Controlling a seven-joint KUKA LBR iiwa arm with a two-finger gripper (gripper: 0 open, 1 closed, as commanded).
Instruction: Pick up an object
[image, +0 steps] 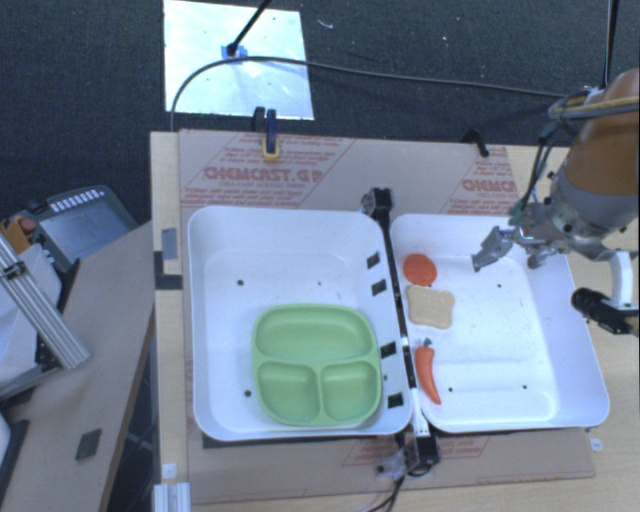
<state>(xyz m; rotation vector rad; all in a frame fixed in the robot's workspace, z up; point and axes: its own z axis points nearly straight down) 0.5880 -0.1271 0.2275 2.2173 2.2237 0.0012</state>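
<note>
**Gripper above the right bin, toy food lying off to its side**

The arm (600, 150) comes in from the right edge, grey at the wrist with an orange band above it, and carries the gripper (497, 247) over the upper part of the right bin (560, 400). The fingers point toward the bin's inner wall and look spread somewhat apart, with white bin floor visible between them and no object between them. The view is too coarse to say how wide the gap is.

Three small items lie in a loose column along the side of the right bin farthest from the arm. Nearest the gripper, just beyond its fingertips toward the divider, is a round red piece (420, 268). Below that, touching or nearly touching it, lies a tan slice shaped like bread (431, 307). Farther from the gripper, toward the near rim, an orange carrot (427, 372) lies with its green top pointing up toward the slice. None of the three touches the gripper.

Across the divider from the gripper, the left bin (230, 260) holds a green divided plate (318, 362) with three compartments, sitting in its lower half, well apart from the tool.
</note>
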